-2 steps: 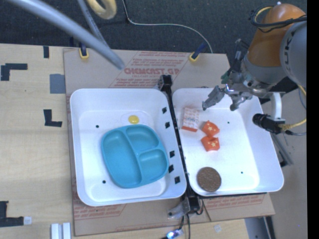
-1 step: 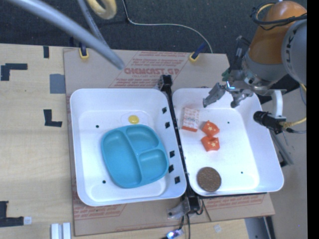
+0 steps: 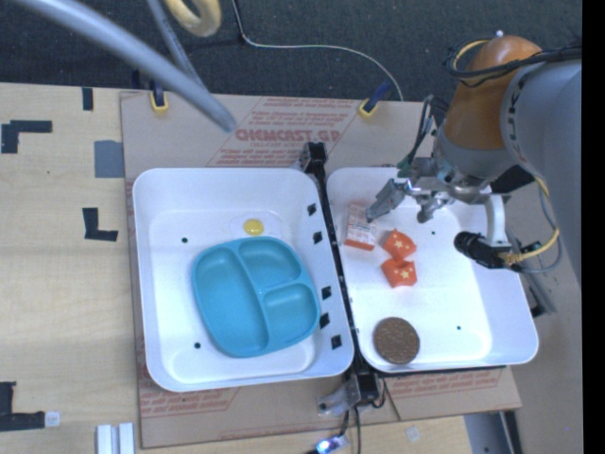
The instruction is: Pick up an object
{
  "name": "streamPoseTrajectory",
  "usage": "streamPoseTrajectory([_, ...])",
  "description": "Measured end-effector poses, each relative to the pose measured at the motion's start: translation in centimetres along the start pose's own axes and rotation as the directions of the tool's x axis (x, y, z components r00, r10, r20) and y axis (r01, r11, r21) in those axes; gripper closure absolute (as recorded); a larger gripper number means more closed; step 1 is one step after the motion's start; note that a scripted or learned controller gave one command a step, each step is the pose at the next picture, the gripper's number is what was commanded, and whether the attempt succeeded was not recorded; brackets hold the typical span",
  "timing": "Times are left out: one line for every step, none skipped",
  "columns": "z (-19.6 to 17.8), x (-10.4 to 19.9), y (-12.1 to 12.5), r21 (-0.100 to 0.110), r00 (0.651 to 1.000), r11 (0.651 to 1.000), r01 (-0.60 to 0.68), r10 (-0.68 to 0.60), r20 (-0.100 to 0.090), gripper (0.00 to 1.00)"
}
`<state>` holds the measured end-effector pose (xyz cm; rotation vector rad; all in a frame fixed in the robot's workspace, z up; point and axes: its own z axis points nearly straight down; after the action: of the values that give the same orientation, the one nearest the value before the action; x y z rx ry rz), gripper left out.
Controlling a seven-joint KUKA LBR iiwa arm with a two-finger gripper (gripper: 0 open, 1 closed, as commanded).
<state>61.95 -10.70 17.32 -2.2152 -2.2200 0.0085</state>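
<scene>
The claw (image 3: 405, 206) hangs over the back part of the right bin (image 3: 492, 334). Its two fingers are spread apart, one pointing left and one pointing down, and nothing is between them. Just under the left finger lies a small white and red packet (image 3: 357, 230), close to the wall between the bins. Near it sit two orange-red blocks (image 3: 399, 258), one behind the other, almost touching. A round brown cookie-like disc (image 3: 396, 340) rests near the front edge, well apart from the blocks. The left bin (image 3: 156, 253) holds a blue plate with three sections (image 3: 255, 294) and a little yellow piece (image 3: 252, 226) behind it. A black clip-like part (image 3: 484, 249) sticks out beside the arm (image 3: 510, 93).
</scene>
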Motion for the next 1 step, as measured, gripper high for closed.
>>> streamPoseTrajectory([4.69, 0.74, -0.28, -0.001, 1.000, 1.000, 0.000, 0.000, 0.000, 0.00])
